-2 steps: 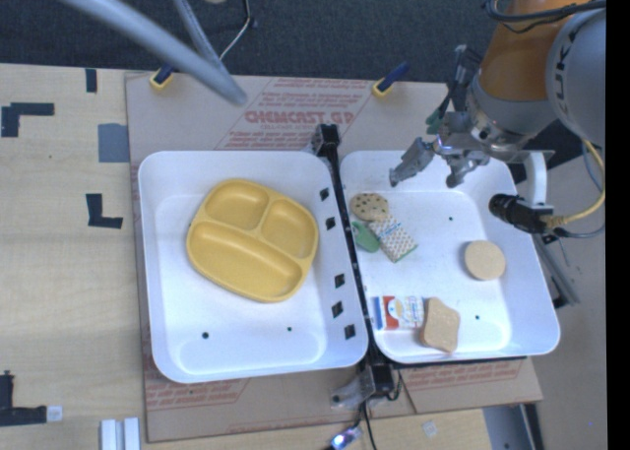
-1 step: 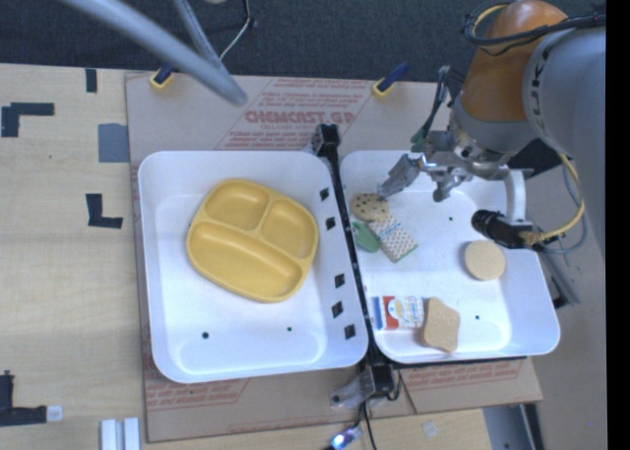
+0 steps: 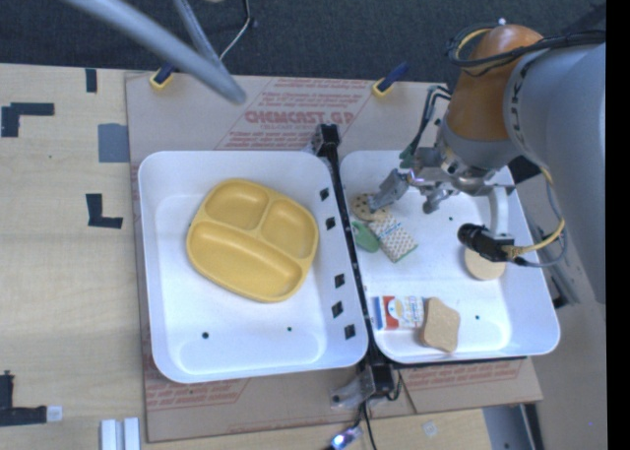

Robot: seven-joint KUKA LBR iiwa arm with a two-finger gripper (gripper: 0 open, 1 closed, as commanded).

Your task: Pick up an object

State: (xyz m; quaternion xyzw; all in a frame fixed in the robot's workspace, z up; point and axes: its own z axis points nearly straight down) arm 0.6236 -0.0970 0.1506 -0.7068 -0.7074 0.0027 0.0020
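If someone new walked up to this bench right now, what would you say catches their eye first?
Most likely the yellow divided plate, lying alone in the left bin and bright against the white. Next, the grey arm with its orange band leaning in from the right, its gripper open above the right bin. Small items lie scattered there: a checkered packet, a round cracker, a red-and-white carton and a tan block.

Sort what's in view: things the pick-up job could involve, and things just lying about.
Job:
gripper, open above the right bin
round cracker
patterned packet
tan block
small carton

Lying about:
yellow divided plate in the left bin
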